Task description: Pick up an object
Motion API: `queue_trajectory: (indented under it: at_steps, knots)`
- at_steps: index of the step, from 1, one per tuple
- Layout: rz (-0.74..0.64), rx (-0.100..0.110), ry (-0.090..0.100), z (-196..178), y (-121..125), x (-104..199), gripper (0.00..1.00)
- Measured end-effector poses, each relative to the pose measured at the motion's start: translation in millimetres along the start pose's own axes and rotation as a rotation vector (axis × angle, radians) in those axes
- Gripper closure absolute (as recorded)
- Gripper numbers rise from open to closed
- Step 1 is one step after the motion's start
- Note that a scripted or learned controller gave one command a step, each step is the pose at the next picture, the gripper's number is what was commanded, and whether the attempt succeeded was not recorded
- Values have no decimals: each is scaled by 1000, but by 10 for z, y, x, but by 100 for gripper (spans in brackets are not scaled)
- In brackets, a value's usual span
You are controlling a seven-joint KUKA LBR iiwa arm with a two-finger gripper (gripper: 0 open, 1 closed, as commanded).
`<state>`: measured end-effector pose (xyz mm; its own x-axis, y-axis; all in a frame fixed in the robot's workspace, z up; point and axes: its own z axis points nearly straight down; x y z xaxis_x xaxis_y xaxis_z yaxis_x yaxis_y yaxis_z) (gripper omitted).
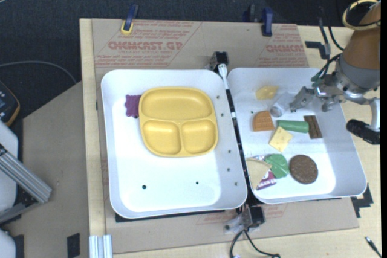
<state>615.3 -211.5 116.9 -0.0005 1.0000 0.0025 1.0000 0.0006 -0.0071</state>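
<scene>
Gripper point(314, 98): finger state cannot be told, hovering in the right bin point(344, 190). Green cylinder point(292, 126) at its 7 o'clock, near; long axis 3–9.

Hand point(310, 99) over right bin point(344, 184) w/ food items; yellow tray point(178, 121) in left bin point(121, 178).

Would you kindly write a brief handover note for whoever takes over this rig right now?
Gripper: low over the right white bin, near its top; nothing seen held.
Right bin: pale yellow lump, orange block, green cylinder, brown bar, yellow wedge, green leafy piece, round brown patty.
Left white bin: yellow divided tray, purple piece.
Done: nothing picked.
Left: grasp and lift one object.
</scene>
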Motion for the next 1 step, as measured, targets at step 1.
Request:
queue_trajectory:
  at_steps: [1]
  knots:
    - [0, -3, 1, 336, 4, 15, 0]
